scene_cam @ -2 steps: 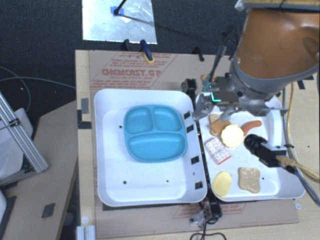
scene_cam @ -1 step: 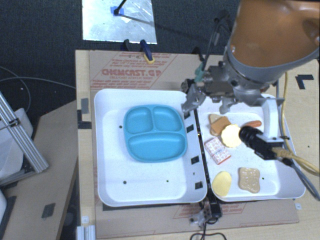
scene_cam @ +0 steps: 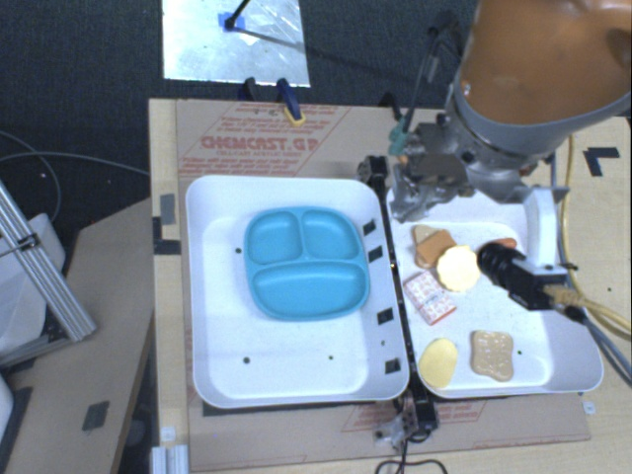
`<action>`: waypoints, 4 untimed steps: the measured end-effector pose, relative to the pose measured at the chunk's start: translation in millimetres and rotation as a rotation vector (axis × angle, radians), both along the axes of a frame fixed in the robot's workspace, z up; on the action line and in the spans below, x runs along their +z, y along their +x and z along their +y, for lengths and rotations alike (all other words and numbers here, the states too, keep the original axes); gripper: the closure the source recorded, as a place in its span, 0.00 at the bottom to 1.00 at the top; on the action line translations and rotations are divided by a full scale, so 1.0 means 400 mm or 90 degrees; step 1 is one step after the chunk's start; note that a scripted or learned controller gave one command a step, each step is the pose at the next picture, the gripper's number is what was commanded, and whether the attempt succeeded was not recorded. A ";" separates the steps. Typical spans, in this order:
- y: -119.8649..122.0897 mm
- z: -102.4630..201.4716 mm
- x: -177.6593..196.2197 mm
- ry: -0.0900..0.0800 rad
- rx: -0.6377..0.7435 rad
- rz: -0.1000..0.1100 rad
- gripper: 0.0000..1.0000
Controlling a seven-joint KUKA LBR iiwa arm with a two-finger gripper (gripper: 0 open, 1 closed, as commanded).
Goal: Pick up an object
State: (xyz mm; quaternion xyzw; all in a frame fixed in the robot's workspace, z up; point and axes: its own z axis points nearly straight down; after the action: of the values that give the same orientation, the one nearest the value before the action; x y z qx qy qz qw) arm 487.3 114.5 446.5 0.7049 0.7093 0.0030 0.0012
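Looming over the right bin (scene_cam: 583, 363), the arm (scene_cam: 538, 57) is covering that bin's far corner, and its gripper (scene_cam: 420, 191) is sitting near the divider; whether it is wide or narrow cannot be told. Lying in that bin are a brown biscuit (scene_cam: 432, 245), a pale round piece (scene_cam: 458, 269), a red-and-white packet (scene_cam: 429, 297), a yellow piece (scene_cam: 438, 361) and a toast slice (scene_cam: 492, 354). Resting in the left bin (scene_cam: 212, 363) is a blue tray (scene_cam: 305, 264).

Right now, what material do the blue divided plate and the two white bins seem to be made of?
Blue divided plate: probably moulded plastic, with an even colour, soft sheen and rounded compartment ridges. Left white bin and right white bin: probably thin formed plastic, smooth and slightly glossy, with rounded rims. Coated metal cannot be excluded.
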 end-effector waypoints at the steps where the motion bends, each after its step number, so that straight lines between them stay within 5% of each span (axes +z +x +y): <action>1: -0.003 0.110 -0.020 -0.001 0.001 0.003 1.00; 2: 0.000 0.105 0.010 0.000 0.000 0.000 1.00; 3: -0.001 0.105 0.009 0.000 0.000 0.001 0.00; 4: 0.001 0.106 0.037 0.001 0.001 -0.002 1.00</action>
State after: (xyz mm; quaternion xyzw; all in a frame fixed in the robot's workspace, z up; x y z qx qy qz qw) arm 487.7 156.8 461.4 0.7041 0.7101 0.0045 0.0014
